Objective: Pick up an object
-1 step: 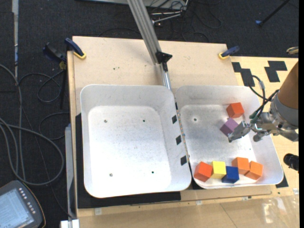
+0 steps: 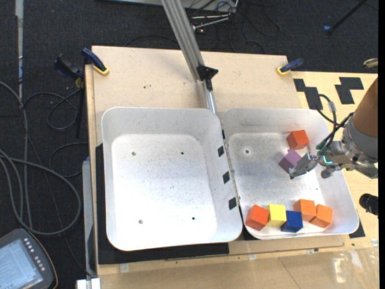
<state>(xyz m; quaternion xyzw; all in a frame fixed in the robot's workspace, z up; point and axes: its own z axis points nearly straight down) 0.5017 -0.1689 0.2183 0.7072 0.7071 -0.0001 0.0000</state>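
target: purple block [image 2: 290, 159], right bin [image 2: 252, 143], mid-right
gripper [image 2: 301, 168]: just right and near side of block, touching or nearly
grip state: can't tell
next: close the gap leftward and far, onto block

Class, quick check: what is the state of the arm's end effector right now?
End effector: down in the right white bin, beside the small purple cube; open, shut or gripping cannot be told.
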